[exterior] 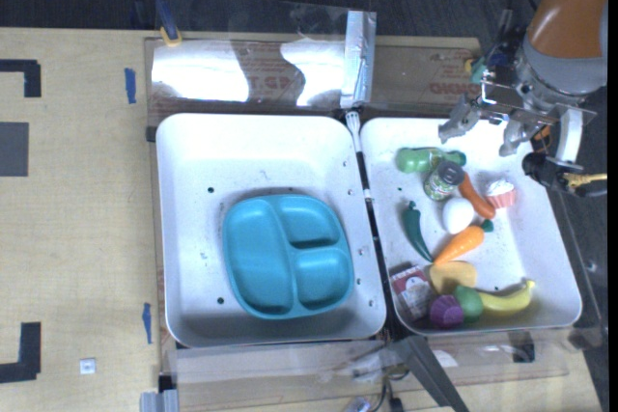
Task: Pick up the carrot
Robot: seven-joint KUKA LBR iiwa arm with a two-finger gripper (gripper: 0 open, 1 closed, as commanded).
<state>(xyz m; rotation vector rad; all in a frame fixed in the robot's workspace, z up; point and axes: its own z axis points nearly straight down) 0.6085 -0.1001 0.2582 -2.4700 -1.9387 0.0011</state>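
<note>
An orange carrot (460,244) lies slantwise in the middle of the right bin (550,236), its green top pointing up-right beside a white egg (456,215). A second, slimmer orange piece (474,195) lies just above, between a small jar (444,180) and a pink cupcake (500,195). My gripper (483,132) hovers over the bin's far edge, above and to the right of the carrot. It is open, its fingers spread wide, and nothing sits between them.
The right bin also holds a green vegetable (420,159), a dark green pepper (415,229), a banana (507,297), a purple piece (446,311), a lime (470,302) and a packet (410,289). A blue divided plate (253,277) lies in the left bin (183,207).
</note>
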